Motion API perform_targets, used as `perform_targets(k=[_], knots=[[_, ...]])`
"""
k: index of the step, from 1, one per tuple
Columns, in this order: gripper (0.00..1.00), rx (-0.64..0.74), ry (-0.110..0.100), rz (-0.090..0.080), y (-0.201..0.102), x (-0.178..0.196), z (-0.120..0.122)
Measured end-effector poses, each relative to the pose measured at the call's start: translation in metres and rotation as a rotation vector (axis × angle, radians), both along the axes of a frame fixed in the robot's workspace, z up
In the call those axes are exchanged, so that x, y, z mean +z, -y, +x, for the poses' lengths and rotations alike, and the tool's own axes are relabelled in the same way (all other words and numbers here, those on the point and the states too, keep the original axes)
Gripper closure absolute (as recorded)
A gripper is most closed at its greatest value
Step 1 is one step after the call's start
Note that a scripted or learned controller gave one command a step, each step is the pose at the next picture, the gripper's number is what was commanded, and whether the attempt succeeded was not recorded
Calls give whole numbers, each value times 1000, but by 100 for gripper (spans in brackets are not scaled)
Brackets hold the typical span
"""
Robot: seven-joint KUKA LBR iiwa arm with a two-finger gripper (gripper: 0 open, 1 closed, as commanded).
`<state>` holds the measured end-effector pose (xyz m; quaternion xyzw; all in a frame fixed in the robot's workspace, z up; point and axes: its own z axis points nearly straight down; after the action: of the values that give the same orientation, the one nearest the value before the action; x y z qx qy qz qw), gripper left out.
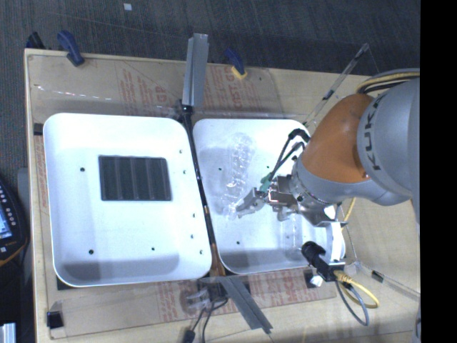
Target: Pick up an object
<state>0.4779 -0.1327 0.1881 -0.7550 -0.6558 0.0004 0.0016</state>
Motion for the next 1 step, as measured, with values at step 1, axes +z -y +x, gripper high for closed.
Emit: perform_targets(k=[1], knots=[[0, 181, 3, -2, 34, 62, -1]])
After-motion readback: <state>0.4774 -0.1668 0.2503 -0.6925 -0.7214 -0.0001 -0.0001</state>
